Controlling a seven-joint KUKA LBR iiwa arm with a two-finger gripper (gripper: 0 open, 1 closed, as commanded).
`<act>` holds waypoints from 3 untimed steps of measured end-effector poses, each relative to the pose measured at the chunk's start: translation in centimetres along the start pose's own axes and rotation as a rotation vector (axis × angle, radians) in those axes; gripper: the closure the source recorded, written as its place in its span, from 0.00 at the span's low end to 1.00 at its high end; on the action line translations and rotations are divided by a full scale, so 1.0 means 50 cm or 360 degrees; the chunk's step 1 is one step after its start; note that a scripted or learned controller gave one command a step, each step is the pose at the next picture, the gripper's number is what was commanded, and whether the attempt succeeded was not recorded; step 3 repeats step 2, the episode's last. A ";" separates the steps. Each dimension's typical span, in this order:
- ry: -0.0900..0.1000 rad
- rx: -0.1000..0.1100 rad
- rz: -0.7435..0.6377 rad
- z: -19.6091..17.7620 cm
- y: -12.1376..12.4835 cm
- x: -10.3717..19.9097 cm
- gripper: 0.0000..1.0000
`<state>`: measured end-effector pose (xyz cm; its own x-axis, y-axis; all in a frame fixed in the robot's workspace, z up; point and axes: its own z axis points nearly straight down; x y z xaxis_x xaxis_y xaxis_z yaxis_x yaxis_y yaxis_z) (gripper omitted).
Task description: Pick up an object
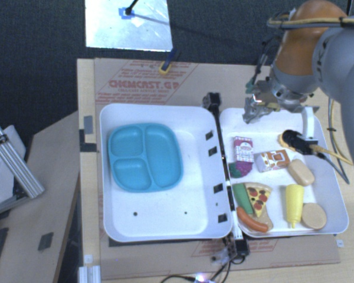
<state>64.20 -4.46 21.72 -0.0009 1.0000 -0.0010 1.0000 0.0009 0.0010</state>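
Observation:
My gripper point(253, 114) hangs over the far end of the right bin point(335, 218), above bare white floor, with nothing seen between its fingers. In the bin below it lie a pink and white packet point(243, 149), a purple thing point(242, 168), an orange and white carton point(272, 160), a tan bread roll point(301, 172), a pizza slice point(256, 196), a green vegetable point(242, 197), a sausage point(252, 219), a yellow bottle point(294, 204) and a round tan cookie point(314, 216).
The left bin point(159, 220) holds a blue divided plate point(145, 157). A black divider point(220, 158) with clips runs between the bins. A shiny metal sheet point(128, 15) lies beyond the cardboard base at the back.

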 end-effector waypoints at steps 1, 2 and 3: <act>0.0001 -0.0004 -0.0006 0.003 0.015 0.020 1.00; 0.0001 -0.0002 0.0000 -0.022 -0.010 0.006 1.00; 0.0001 -0.0002 0.0000 -0.022 -0.010 0.006 1.00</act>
